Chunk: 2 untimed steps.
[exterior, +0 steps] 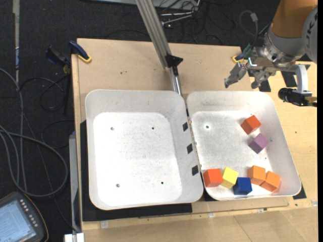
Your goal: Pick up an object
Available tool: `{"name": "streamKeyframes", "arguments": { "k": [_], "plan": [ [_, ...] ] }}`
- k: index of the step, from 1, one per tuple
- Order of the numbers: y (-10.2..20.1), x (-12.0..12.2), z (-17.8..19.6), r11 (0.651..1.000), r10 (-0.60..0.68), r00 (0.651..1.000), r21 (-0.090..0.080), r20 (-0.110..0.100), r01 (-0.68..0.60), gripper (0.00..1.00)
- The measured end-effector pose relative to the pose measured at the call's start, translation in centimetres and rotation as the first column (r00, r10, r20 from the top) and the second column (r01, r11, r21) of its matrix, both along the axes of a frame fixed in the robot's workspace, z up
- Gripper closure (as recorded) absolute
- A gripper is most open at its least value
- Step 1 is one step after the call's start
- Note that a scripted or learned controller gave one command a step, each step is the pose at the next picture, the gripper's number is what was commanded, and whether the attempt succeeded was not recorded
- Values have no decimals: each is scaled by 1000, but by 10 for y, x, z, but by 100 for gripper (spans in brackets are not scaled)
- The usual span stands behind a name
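The right-hand white bin [282,135] holds all seven blocks. Taking that bin as the landmark: an orange cube [250,124] lies in its upper right part, tilted on the floor, and a purple cube [259,142] sits just below it, near but apart. Along the bin's near wall runs a row of five: a red-orange cube [213,177] at the left corner, a yellow cube [229,177] touching it, a blue cube [243,185] just beside the yellow one and closest to the rim, then two orange cubes [258,174] [271,181] pressed together toward the right corner.

The left-hand white bin [101,110] adjoins the landmark bin along its left wall, its speckled floor showing four small dark dots.

The gripper [248,78] hangs over the wooden bench [126,64] just beyond the landmark bin's far rim, above its right half, well apart from every cube. Its fingers look spread with nothing between them (they are small and dark against clutter). The arm [295,14], orange above the wrist, enters from the upper right.

Beyond the bin's far left corner a slanted metal rail [151,21] crosses the bench. No lettering is legible; a screen device [17,221] far off at lower left shows text too small to read.
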<state>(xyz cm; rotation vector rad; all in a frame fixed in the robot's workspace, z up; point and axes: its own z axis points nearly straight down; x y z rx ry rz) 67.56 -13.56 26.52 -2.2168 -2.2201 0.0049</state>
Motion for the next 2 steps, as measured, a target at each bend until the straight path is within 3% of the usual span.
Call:
{"name": "streamKeyframes", "arguments": {
  "k": [1, 2],
  "plan": [
    [0, 1, 3, 1000, 2, 1000, -2, 4, -2, 0],
    [1, 1, -61, 1000, -1, 1000, -1, 0, 1, 0]
  ]
}}
